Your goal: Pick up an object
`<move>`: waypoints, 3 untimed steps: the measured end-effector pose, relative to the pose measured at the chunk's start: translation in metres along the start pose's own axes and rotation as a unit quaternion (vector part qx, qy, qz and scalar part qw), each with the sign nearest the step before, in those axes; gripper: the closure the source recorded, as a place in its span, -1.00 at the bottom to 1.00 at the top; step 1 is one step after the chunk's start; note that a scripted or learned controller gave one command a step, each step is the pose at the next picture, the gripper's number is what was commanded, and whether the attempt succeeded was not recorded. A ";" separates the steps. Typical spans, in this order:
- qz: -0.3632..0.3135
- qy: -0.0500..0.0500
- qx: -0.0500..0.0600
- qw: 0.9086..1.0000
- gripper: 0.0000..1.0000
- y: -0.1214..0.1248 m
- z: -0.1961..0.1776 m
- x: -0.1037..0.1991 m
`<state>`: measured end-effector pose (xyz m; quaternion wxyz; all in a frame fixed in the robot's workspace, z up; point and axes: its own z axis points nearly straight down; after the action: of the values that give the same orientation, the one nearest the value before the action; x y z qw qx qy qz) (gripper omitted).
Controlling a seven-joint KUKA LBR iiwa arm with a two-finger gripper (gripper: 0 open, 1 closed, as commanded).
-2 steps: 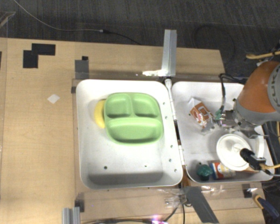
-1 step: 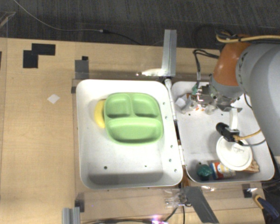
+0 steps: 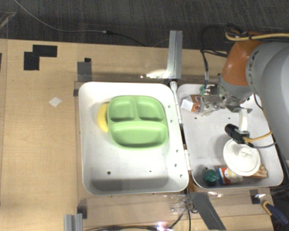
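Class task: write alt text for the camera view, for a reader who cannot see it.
A grey robot arm reaches from the right, its gripper over the back of the right bin, which holds a white round lid and small items. The left bin holds a green divided plate partly covering a yellow object.

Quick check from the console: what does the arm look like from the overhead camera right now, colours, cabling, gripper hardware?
The arm has a smooth light-grey shell with an orange band above the wrist. Black and yellow cables loop over the top of it. The gripper is a compact cluster of metal and dark parts.
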<state>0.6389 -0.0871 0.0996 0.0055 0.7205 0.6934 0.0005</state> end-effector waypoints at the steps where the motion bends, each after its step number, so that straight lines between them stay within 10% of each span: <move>1: -0.001 0.000 -0.001 1.000 -1.00 0.000 0.000 0.000; 2: -0.023 0.007 0.021 1.000 -1.00 0.026 -0.009 -0.060; 3: -0.026 0.003 0.000 1.000 -1.00 -0.008 -0.119 -0.071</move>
<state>0.6267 -0.1570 0.2190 0.0037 0.7021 0.7121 0.0022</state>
